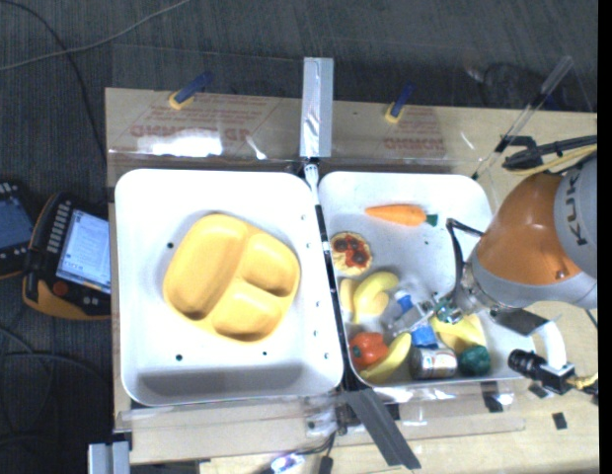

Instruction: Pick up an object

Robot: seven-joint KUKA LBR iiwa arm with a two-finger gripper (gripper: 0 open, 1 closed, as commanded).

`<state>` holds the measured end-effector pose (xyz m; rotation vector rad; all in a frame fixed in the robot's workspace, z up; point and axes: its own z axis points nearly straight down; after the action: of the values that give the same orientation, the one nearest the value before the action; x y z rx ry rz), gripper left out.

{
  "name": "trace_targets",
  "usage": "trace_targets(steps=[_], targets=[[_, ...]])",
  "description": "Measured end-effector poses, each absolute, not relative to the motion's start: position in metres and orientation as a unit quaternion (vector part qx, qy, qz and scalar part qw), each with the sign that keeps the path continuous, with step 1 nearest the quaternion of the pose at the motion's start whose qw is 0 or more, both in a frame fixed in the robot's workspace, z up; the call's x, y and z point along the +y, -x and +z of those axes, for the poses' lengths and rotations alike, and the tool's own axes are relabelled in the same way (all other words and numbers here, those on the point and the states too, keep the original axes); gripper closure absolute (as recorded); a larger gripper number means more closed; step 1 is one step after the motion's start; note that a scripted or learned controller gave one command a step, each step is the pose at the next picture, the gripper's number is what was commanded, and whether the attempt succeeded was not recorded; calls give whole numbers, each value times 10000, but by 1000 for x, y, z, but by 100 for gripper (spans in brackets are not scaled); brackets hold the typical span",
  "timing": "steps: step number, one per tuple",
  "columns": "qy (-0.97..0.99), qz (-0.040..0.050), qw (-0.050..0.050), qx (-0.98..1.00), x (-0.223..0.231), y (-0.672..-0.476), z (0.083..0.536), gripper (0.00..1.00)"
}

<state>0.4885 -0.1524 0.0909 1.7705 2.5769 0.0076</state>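
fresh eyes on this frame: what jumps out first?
The big yellow bread-shaped toy dominates the left bin. The right bin holds a crowded pile of toy food at its near end, with a carrot lying apart at the far end. The grey arm's orange band looms over that bin's right side.

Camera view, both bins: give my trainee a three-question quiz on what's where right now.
1. True or false: the carrot lies in the left bin.
2. Which bin holds the large yellow object? A) left B) right
3. Fill in: the tool is down among the small items in the ____ bin.

Key
1. False; it lies near the back wall of the right bin.
2. A.
3. Right; it sits near the bananas and the can, and its grip cannot be judged.
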Motion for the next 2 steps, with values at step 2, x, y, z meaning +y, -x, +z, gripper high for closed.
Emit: trace_targets(steps=[2], targets=[[-6613, -11, 5, 7502, -84, -514, 246, 100]])
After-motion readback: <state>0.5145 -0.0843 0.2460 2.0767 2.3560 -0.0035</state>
